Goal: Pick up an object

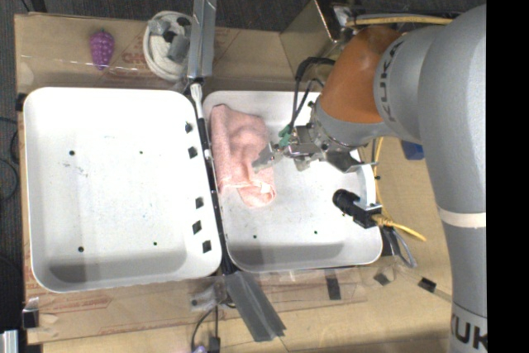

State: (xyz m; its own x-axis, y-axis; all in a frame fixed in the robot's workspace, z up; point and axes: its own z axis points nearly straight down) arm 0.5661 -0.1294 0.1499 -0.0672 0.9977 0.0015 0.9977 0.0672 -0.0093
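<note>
Lengthwise pink cloth (240, 155) in rt bin (331, 248), long axis top-bottom, fingers (266, 156) at its rt edge, grip state unclear

The only lettering I can make out is on the grey arm (463, 178), down at the bottom right corner, where large dark letters (469, 335) stand on its casing. They look like "KU", the start of a brand name, cut off by the edge of the view. The cardboard (124, 54) behind the bins carries faint reddish printing, but it is too blurred to read.
</note>
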